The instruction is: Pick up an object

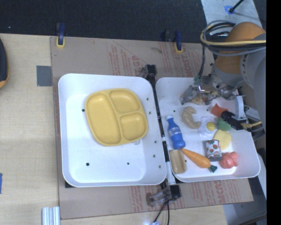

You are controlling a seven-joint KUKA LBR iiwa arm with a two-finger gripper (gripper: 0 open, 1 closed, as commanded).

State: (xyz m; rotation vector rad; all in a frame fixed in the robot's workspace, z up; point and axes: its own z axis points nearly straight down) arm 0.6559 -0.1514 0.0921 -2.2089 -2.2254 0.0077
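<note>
The right bin (pixel 253 170) holds a blue bottle (pixel 175 133), an orange carrot (pixel 196 158), a beige pastry-shaped piece (pixel 191 117), a small can (pixel 213 149), a yellow lemon-like piece (pixel 223 138) and a red piece (pixel 229 159). My gripper (pixel 192 96) hangs over the bin's far end, just above the beige piece and apart from it. It is open, and nothing sits between its fingers.
The left bin (pixel 75 168) carries a yellow divided plate (pixel 117 115). A wooden block (pixel 177 161) lies at the right bin's near left corner. Green (pixel 223 124) and orange-red (pixel 217 109) pieces crowd the bin's right side under the arm (pixel 234 55).
</note>
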